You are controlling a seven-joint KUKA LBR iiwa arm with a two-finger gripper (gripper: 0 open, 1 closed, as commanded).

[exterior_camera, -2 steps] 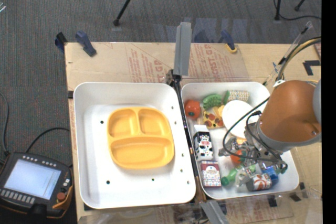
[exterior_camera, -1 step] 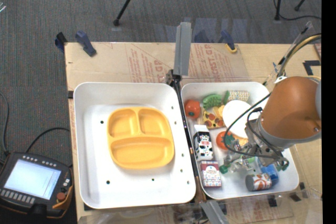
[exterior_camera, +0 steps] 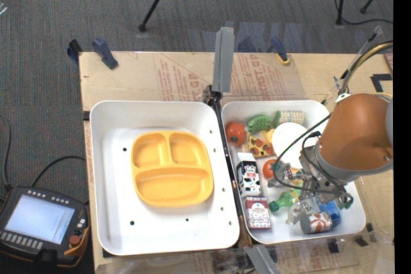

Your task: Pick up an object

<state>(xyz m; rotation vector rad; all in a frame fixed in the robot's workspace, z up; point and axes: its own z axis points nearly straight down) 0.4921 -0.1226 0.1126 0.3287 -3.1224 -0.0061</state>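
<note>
The right white bin (exterior_camera: 321, 108) holds several toy foods: a red tomato (exterior_camera: 236, 133), a green leafy piece (exterior_camera: 260, 122), a pizza slice (exterior_camera: 259, 145), a white plate (exterior_camera: 288, 137), a cow-patterned carton (exterior_camera: 248, 178), a red box (exterior_camera: 258, 212), a green bottle (exterior_camera: 281, 203), a can (exterior_camera: 316, 222) and a blue item (exterior_camera: 331, 209). My gripper (exterior_camera: 302, 197) reaches down into this bin's front right part, just above the green bottle and the can. The arm's orange band (exterior_camera: 356, 131) covers the bin's right side.
The left white bin (exterior_camera: 106, 138) holds a yellow divided tray (exterior_camera: 172, 167). A grey post (exterior_camera: 223, 64) stands behind the gap between the bins. A teach pendant (exterior_camera: 42, 221) lies at the lower left, off the bench.
</note>
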